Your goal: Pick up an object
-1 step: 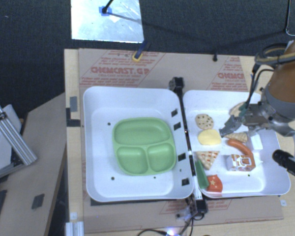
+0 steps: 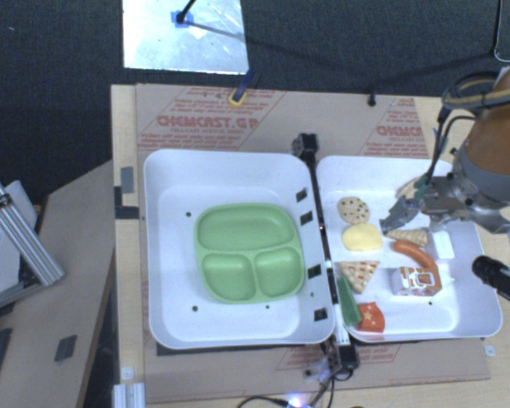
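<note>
From the camera above the bench, the left bin (image 2: 166, 228) held a pale green divided tray (image 2: 248, 252) with one long compartment and two smaller ones, sitting near the bin's centre. The right bin (image 2: 472, 313) carried a scatter of toy food. Toward its left wall lay a round tan cookie with dark chips (image 2: 353, 209), and just below it a smooth yellow lump (image 2: 361, 238). Below that lay a triangular pizza slice (image 2: 359, 274), pale with reddish spots. Along the left wall near the front corner lay a green strip (image 2: 347, 300) beside a red piece (image 2: 371, 317). Near the bin's middle lay an orange-red sausage (image 2: 410, 252), glossy and slightly curved, with a small white and red carton (image 2: 416, 280) just in front of it. The gripper (image 2: 399, 218) hovered over the bin just beside the yellow lump and above the sausage; whether its grip was apart or together could not be told, and nothing showed as held.
</note>
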Robot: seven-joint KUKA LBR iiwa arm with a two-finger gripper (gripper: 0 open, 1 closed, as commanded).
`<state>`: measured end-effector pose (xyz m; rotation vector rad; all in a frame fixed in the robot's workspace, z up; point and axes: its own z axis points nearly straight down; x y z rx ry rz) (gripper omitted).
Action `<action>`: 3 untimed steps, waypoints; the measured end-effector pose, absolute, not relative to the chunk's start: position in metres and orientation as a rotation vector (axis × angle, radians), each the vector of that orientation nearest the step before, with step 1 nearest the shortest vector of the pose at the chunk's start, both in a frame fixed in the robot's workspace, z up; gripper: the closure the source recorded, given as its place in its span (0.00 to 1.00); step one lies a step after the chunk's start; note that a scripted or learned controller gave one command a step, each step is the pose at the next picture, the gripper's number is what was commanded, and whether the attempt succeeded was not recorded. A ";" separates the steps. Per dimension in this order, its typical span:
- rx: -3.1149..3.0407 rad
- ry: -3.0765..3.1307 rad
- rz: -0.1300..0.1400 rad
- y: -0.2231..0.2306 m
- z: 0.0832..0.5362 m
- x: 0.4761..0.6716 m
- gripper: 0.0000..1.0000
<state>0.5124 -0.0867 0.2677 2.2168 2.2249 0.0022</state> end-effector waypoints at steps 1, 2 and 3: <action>2.222 2.225 -0.002 -0.079 0.208 0.514 0.00; 2.223 2.225 -0.002 -0.082 0.165 0.515 0.00; 2.224 2.224 -0.003 -0.088 0.120 0.510 0.00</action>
